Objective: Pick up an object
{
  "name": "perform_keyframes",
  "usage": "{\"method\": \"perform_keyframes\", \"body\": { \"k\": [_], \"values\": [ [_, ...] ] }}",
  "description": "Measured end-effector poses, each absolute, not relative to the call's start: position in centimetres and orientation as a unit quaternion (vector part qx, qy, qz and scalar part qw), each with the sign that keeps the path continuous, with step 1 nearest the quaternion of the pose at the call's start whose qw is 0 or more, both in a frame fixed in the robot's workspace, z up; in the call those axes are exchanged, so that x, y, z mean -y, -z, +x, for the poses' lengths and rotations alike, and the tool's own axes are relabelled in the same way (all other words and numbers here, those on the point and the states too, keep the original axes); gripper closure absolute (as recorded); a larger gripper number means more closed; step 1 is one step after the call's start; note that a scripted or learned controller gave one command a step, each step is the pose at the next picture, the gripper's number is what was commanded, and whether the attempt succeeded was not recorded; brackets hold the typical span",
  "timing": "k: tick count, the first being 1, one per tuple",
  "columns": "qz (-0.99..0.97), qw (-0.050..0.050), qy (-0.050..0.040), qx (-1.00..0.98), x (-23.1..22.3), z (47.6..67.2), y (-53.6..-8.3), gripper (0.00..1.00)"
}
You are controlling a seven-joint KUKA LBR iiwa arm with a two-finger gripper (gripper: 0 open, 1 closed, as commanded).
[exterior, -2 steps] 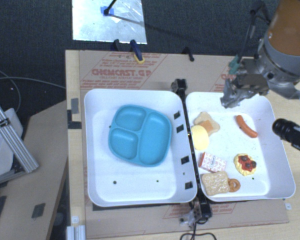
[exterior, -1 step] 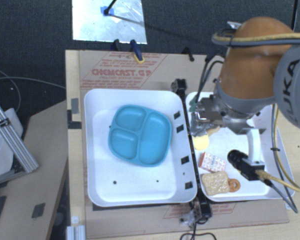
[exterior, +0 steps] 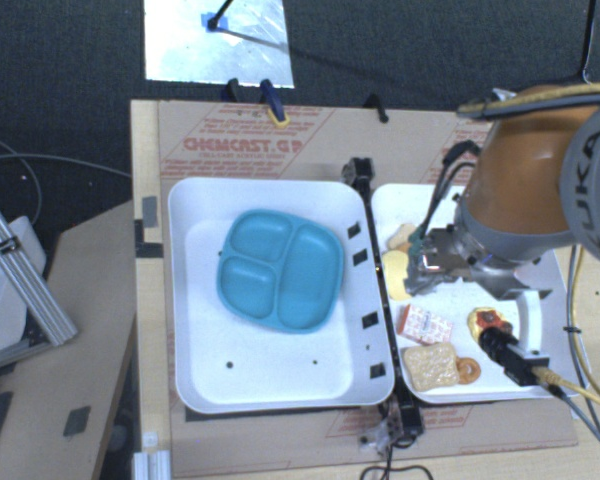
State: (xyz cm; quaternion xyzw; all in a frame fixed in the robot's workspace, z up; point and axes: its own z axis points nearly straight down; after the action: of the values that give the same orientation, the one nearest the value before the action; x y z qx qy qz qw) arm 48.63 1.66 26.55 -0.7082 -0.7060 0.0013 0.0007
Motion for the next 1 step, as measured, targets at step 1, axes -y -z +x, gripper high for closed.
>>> {"method": "perform_keyframes", "body": {
  "k": [1],
  "values": [
    [-0.705,0.001,-0.0002,0.709,-6.09,48.63,-24.29,1.00]
  ]
}}
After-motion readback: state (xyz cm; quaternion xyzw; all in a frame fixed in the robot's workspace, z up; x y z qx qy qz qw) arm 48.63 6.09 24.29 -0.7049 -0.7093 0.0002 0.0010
